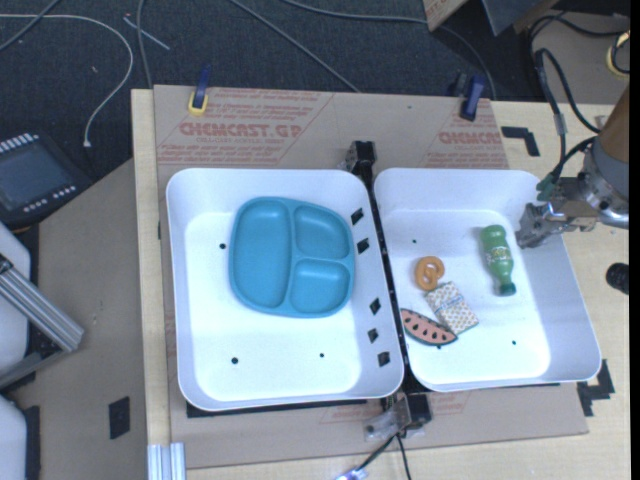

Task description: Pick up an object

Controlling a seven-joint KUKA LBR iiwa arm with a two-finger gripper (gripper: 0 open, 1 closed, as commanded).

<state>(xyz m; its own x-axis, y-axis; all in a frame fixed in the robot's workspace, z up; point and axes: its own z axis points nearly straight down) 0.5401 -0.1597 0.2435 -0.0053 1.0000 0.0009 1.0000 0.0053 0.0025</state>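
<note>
Hand [533,224] over the right bin's [570,313] right rim, grip unreadable from here, green bottle [496,258] just beside it, pretzel [429,272], checkered packet [454,306] and watermelon slice [428,328] clustered mid-bin (bare floor around them), blue divided plate [292,256] in the left bin [200,298].

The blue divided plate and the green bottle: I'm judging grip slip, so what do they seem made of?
Blue divided plate: probably moulded plastic, one even matte colour with soft rounded ridges. Green bottle: looks like smooth, slightly glossy plastic, likely a toy; too small to be sure.
</note>
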